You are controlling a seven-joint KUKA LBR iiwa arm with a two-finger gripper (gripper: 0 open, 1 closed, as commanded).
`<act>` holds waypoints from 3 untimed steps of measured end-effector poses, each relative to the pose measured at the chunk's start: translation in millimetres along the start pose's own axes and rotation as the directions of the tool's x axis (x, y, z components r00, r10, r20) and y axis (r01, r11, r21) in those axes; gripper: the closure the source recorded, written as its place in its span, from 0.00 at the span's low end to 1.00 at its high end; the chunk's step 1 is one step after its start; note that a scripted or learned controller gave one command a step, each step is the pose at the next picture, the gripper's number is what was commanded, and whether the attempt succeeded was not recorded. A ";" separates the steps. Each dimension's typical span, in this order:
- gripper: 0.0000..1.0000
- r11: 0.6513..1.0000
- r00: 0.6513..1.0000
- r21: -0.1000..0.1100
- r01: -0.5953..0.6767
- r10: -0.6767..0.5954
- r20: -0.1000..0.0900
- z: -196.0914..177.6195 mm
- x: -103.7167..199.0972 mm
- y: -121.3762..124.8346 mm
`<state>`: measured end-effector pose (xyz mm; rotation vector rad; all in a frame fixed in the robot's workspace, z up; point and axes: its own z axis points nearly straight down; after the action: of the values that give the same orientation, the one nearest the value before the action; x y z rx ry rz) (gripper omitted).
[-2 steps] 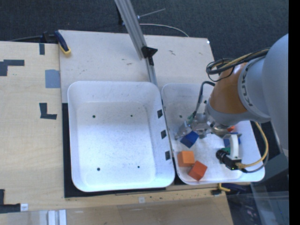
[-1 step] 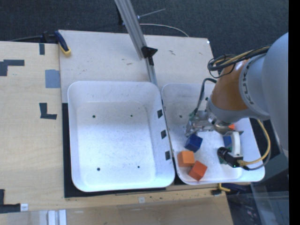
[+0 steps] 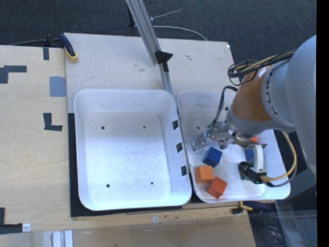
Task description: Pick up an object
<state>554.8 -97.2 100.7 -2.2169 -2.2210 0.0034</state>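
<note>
In the right bin [image 3: 191, 106] lie a blue cube [image 3: 212, 156], an orange cube [image 3: 205, 173] and a red-orange cube [image 3: 217, 187], grouped near the bin's front. My gripper [image 3: 204, 139] hangs low over this bin, just above and slightly left of the blue cube. I see nothing held in it. Another blue piece [image 3: 250, 154] shows partly from under the wrist at the right.
The left bin [image 3: 85, 138] stands beside the right one, their walls touching in the middle. A slanted metal pole [image 3: 145, 27] rises behind the bins. A yellow-handled tool [image 3: 69, 48] lies at the bench's back left. The arm's body [image 3: 277, 94] covers the right bin's right side.
</note>
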 end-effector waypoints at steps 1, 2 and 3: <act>0.00 1.000 1.000 0.004 -0.002 0.002 0.000 10.3 3.7 -48.1; 1.00 1.000 1.000 0.002 0.000 0.000 0.000 0.2 4.3 -46.6; 1.00 1.000 1.000 -0.010 0.007 -0.007 -0.001 -95.2 73.8 -10.3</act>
<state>544.8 -23.5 196.1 -2.2138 -2.2335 -0.0093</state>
